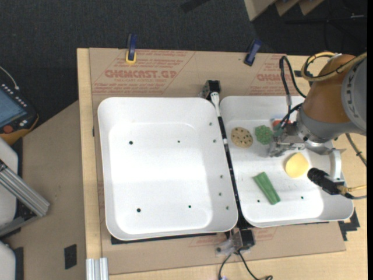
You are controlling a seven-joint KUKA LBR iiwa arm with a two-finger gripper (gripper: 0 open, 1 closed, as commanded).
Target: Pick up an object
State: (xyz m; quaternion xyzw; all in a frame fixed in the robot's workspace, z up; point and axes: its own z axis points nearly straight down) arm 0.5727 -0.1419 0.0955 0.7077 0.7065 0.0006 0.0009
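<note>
End effector (280,146) low in the right bin (256,212), jaw state unclear, perhaps touching green lump (264,134), cookie (240,136) left, yellow ball (296,165) and green block (266,188) nearer.

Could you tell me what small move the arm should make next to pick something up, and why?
Probably a short descent, nudged toward the small green object. The gripper sits in the right bin just beside it, while the yellow ball, the cookie and the green block lie farther off.
</note>
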